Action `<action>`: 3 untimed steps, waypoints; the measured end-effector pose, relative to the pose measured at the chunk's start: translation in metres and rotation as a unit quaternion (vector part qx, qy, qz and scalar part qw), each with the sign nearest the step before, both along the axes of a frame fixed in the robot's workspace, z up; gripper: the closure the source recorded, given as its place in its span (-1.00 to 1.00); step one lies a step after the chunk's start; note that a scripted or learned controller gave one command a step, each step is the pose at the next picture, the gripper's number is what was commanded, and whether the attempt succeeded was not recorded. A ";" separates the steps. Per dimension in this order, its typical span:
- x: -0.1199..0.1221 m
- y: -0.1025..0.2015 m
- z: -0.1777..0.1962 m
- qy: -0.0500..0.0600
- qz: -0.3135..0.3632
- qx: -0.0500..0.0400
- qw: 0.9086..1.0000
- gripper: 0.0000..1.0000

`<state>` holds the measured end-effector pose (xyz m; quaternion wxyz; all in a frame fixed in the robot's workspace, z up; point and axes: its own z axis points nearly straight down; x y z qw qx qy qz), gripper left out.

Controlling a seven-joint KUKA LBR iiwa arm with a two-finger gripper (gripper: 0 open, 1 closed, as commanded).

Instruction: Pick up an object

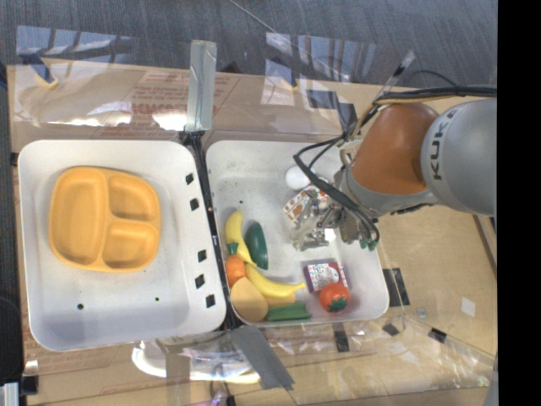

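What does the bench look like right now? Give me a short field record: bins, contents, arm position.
left bin: shallow white bin holding a yellow three-compartment plastic tray
right bin: shallow white bin with the toy food
right bin contents: yellow banana, dark green cucumber-like piece, small orange fruit, red tomato-like toy, small printed packet
arm: grey arm with orange band, reaching into the right bin
claw: metal claw low over the bin's right half
claw state: cannot tell
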<state>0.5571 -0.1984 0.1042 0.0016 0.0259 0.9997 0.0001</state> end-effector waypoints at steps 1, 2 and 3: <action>0.030 0.032 0.113 -0.003 -0.078 -0.001 0.997 1.00; -0.033 -0.012 0.042 0.003 -0.189 0.000 0.982 1.00; 0.056 0.027 0.078 0.000 -0.296 0.001 0.955 1.00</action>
